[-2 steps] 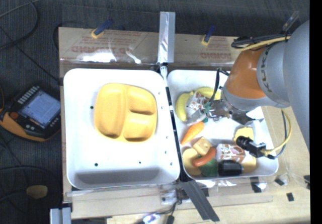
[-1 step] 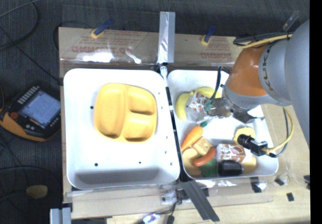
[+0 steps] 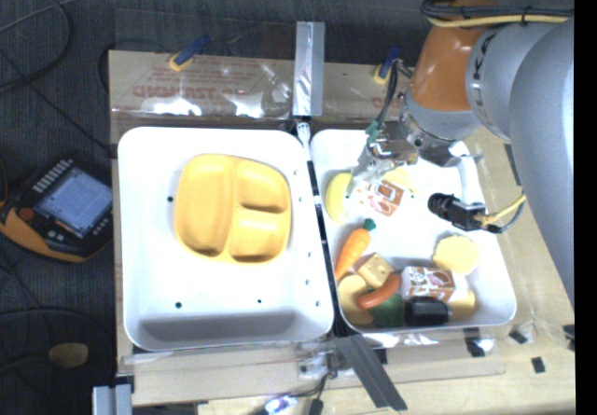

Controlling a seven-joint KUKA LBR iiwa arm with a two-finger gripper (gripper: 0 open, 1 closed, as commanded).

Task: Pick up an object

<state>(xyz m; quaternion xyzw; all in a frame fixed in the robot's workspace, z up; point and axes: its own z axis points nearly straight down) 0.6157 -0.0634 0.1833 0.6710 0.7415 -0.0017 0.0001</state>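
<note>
My gripper hangs low over the upper left part of the right bin, below the orange band of the arm. Just beneath it lie a small white packet with orange print and a yellow-green rounded piece by the bin's left wall. Further forward are a toy carrot, a tan bread cube, a red sausage, a printed carton, a black block and a pale yellow disc. I see nothing lifted off the bin floor.
The left bin holds a yellow divided plate. A black fitting on the arm juts over the right bin's middle. A taped strip and plastic sheet lie behind the bins. A handheld pendant rests on the floor at left.
</note>
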